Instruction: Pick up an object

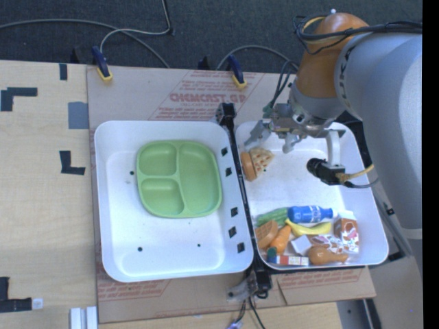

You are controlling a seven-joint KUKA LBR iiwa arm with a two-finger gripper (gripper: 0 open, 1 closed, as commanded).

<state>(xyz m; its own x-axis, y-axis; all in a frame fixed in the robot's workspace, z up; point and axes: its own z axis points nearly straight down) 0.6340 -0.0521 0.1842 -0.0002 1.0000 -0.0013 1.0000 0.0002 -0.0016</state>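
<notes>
- A green divided plate (180, 178) is sitting in the left white bin (113, 204), up toward the middle, three compartments showing.
- A sheet of brown cardboard (164, 94) with red print is lying under both bins on the wooden bench (34, 218).
- Two blue-and-yellow clamps (102, 66) (236, 76) are gripping the cardboard's far edge.
- Thin cables (137, 40) are snaking across the dark floor (226, 12) behind the bench.
- Black tape marks (68, 163) are sticking to the bench on the left.
</notes>
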